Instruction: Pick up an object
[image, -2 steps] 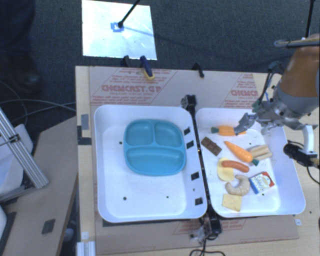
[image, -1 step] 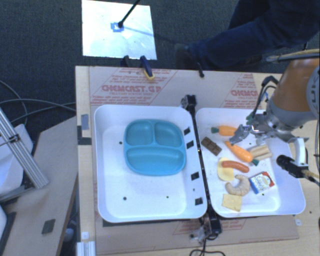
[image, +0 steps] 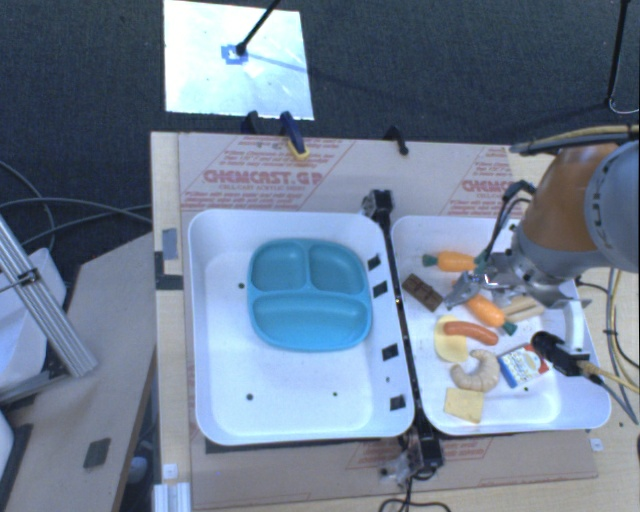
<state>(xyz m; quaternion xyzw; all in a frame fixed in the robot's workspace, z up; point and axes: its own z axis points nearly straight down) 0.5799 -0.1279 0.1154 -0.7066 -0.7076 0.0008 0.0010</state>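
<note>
Orange carrot piece (image: 485, 310) lay in the right bin (image: 590, 405) directly under my gripper (image: 482, 288), whose fingers I could not tell open from closed, so I judged us mid-reach, needing a clean close and lift.

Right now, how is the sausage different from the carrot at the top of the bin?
The sausage is red-orange and thin; the carrot is brighter orange, thicker, with a green end. The sausage lies mid-bin by a yellow slice; the carrot lies near the far rim. Both lie flat in the right bin, long ways across.
</note>
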